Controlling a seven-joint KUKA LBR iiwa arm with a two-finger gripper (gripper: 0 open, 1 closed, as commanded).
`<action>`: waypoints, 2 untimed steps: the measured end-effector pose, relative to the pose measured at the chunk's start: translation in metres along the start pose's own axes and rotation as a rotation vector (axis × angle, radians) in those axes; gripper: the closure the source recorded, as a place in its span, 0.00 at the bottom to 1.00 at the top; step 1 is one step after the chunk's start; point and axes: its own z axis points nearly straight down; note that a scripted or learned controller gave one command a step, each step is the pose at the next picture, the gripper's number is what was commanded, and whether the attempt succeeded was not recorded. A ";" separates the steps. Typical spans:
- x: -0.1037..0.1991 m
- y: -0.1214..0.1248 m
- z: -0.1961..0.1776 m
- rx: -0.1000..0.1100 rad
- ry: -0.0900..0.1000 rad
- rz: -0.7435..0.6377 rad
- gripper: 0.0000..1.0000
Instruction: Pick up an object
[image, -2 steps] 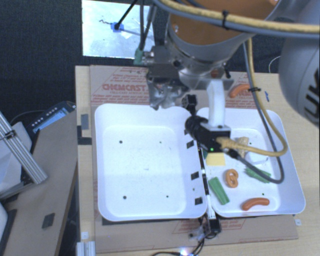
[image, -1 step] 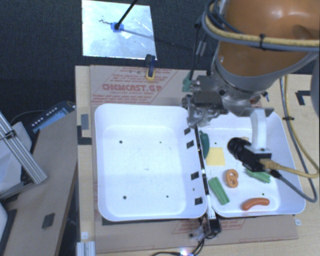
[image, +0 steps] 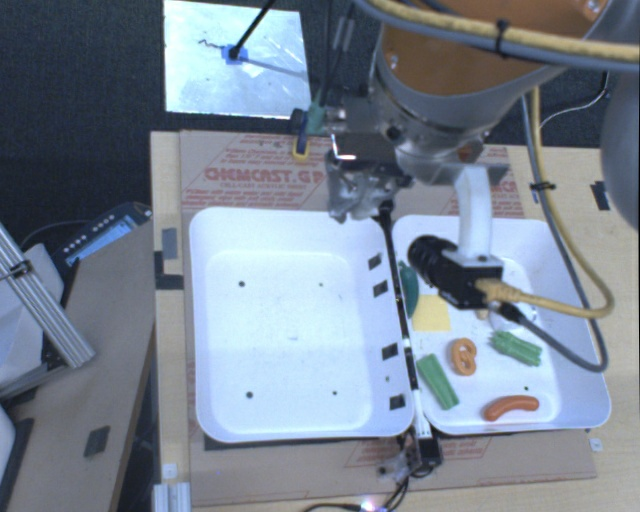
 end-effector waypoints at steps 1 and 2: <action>0.028 0.001 -0.019 0.004 -0.002 0.004 1.00; -0.056 0.022 0.028 0.009 -0.007 0.017 1.00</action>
